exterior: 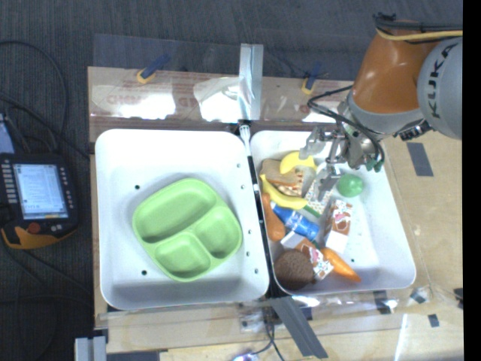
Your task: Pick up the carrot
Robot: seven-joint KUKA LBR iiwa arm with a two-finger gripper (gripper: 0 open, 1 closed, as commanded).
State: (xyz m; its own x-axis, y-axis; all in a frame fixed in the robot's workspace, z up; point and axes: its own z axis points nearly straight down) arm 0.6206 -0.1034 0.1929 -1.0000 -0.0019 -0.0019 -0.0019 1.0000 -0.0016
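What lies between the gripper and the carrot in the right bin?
The gripper hangs over the bin's far half; the carrot lies at the near end. Between them lie a carton and a blue bottle. Nothing covers the carrot's orange body from above.

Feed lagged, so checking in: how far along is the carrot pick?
Nothing looks done: the carrot lies at the right bin's near edge, beside a brown ball. In hand: the claw is over the bin's far end, near the banana. Left: move to the carrot, grasp, lift.
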